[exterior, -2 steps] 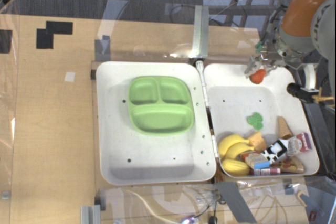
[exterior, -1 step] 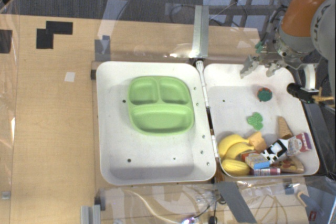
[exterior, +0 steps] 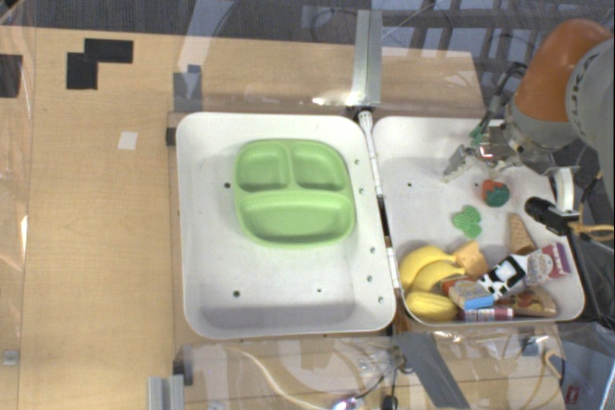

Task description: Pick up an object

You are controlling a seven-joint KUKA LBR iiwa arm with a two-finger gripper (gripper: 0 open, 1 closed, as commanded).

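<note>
Much of the arm is cut off at the frame's right edge, and its pincer is small and blurred above the right bin; its two fingers appear spread apart with nothing between them. The heap in that bin's near corner is hard to sort: packets and small toys overlap, so an exact count cannot be given. What can be counted there is two bananas lying together, one red and green ball, one small green piece, one cone and one black and white checked block. The ball lies just below the pincer, apart from it. There are two white bins on the table. The left bin holds one green divided plate with three compartments.
</note>
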